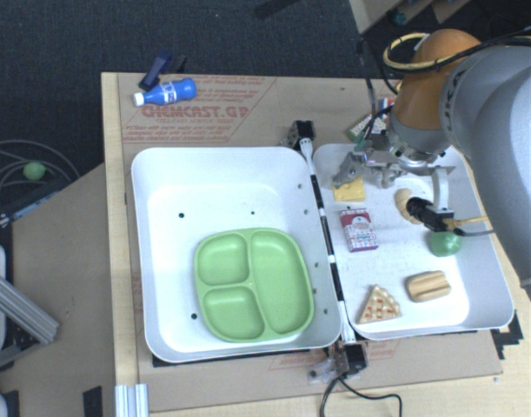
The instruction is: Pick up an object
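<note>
Yellow cheese wedge (349,189) lies in the right bin (487,307) under the gripper (366,168); whether its fingers are open, I cannot tell. Thin wedge may slip sideways.

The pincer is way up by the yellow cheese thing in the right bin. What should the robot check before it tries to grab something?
1. Pincer over the right bin, not the rim: ok.
2. Something right under it: ok, the yellow wedge lies just below.
3. Pincer open wide enough: cannot tell, the wrist hides it.
4. Already holding something: cannot tell.
5. Room around the wedge: ok, the red carton lies apart from it.
6. Other toys out of the way: ok, pizza slice and hot dog sit at the near end.
</note>
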`<control>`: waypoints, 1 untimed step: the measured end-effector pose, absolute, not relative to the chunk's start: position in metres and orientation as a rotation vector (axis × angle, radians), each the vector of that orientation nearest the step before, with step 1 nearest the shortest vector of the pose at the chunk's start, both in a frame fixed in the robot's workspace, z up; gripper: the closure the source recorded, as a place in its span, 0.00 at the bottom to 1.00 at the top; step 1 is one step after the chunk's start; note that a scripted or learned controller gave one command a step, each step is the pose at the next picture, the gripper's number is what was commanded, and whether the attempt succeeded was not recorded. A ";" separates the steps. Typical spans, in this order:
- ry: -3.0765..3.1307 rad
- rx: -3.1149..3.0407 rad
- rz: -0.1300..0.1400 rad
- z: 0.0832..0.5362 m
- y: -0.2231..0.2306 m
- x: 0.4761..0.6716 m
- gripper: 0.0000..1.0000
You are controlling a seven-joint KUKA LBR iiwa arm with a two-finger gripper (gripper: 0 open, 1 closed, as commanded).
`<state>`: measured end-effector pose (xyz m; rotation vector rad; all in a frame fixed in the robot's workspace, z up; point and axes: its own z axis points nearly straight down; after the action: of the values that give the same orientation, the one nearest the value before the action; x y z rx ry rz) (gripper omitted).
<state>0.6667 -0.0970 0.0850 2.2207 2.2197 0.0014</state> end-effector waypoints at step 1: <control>2.221 2.220 0.001 0.085 -0.094 0.667 0.00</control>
<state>0.6667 -0.0940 0.0851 2.2201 2.2212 0.0008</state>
